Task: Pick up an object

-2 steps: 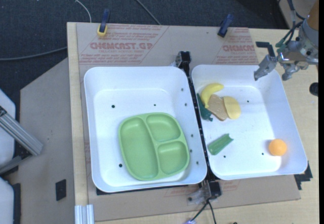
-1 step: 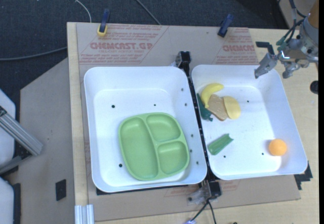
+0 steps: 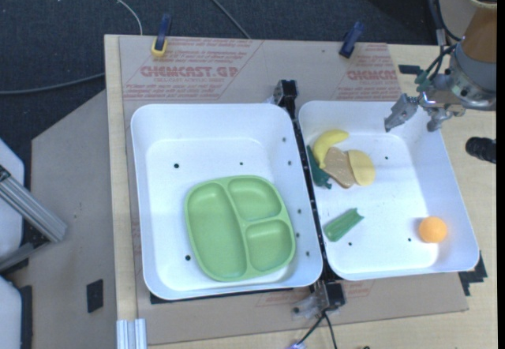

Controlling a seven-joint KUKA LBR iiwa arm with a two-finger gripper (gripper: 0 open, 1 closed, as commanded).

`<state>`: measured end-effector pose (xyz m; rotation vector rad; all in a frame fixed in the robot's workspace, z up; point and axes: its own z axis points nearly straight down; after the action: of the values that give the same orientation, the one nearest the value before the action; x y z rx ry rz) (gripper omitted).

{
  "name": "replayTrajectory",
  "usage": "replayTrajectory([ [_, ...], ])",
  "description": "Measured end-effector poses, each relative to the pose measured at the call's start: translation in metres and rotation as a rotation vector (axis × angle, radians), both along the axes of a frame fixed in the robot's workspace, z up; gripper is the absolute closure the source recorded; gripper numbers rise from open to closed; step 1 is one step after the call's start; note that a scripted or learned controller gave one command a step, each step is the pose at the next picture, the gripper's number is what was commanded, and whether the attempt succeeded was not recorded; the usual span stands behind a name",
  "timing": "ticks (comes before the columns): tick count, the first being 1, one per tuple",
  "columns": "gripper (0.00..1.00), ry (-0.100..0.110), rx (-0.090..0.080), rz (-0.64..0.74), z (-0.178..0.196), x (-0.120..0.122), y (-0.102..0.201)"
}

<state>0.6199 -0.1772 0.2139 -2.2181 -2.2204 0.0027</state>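
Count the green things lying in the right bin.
2: a dark green piece against the bin's left wall, beside the yellow and tan food pile, and a lighter green piece nearer the front. That pile may hide more.

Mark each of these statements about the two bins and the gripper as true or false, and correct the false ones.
1. The green divided plate lies in the left bin. True.
2. The orange ball sits in the left bin. False: it is in the right bin, near its right wall.
3. The gripper holds the banana. False: it holds nothing and is above the right bin's far edge.
4. A green piece lies apart from the yellow-and-tan cluster. True.
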Motion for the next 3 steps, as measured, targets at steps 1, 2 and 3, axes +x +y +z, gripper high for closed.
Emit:
replayTrajectory([
  [1,0.00,0.003,0.001,-0.001,-0.046,-0.007,0.004],
  [2,0.00,0.004,0.001,0.000,-0.109,-0.004,0.008],
  [3,1.00,-0.004,-0.002,0.000,-0.094,-0.002,0.007],
])
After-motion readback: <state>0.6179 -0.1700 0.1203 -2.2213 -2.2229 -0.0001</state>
